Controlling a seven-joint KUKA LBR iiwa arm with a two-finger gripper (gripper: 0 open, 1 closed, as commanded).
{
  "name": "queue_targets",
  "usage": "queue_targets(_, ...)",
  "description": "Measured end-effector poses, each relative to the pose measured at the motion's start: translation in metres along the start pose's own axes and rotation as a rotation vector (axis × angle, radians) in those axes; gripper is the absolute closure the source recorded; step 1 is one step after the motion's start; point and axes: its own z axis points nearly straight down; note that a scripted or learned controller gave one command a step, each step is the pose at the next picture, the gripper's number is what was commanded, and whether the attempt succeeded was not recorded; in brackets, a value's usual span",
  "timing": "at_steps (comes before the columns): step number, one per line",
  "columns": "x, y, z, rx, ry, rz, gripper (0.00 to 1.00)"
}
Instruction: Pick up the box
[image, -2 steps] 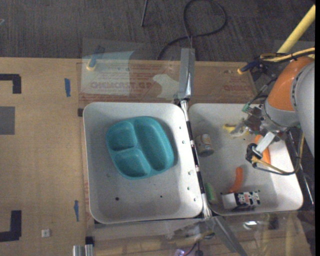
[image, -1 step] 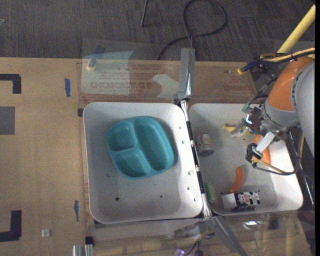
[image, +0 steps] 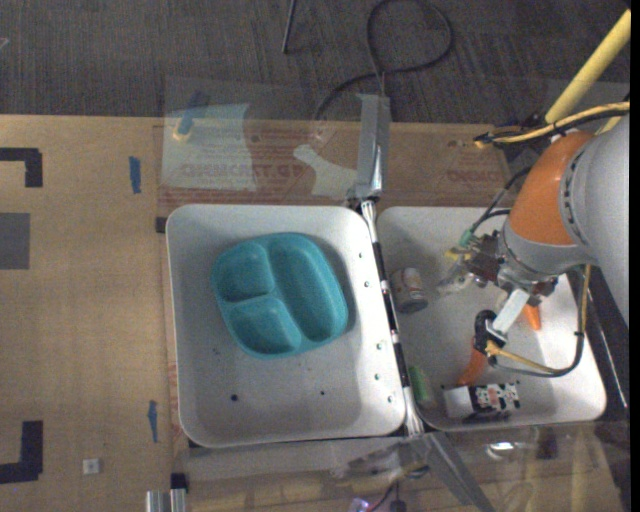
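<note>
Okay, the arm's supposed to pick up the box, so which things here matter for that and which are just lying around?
For the job:
- box, in the right bin
- end effector, over that same bin

Just lying about:
- teal divided plate, in the left bin
- small can, right bin
- green thing, right bin, left of the box

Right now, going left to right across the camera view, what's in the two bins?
Teal divided plate in the left bin → small can at the left side of the right bin → box by that bin's near edge. The small green item beside the can overlaps it in order, so it is left out.
</note>
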Motion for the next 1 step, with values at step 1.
queue_targets(1, -0.0033, -0.0084, -0.0003, -0.001, 0.001, 0.038, 0.0)
